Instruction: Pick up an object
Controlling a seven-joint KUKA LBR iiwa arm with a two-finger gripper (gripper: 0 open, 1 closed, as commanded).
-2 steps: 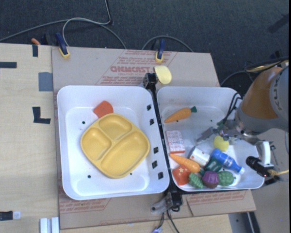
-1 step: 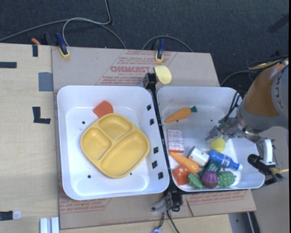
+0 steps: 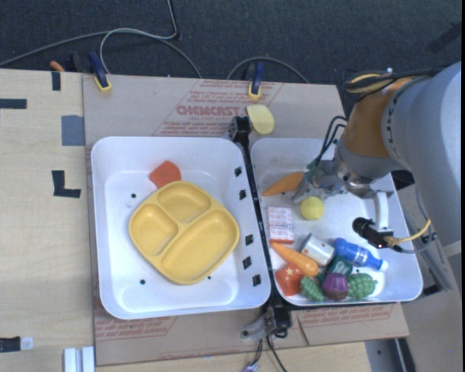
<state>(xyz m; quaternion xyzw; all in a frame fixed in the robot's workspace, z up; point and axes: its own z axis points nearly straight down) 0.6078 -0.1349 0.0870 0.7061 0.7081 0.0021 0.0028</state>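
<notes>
Nearest, brown cardboard (image 3: 217, 107) over a pale wooden worktop (image 3: 31, 208), dark carpet (image 3: 294, 22) behind. Gripper (image 3: 316, 186) low in the right bin (image 3: 407, 285), just above a yellow ball (image 3: 312, 208); finger state impossible to tell.

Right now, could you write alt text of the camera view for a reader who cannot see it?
A grey robot arm reaches into the right bin, its hand just above a yellow ball among small toys. The left bin holds a yellow tray and an orange block.
</notes>
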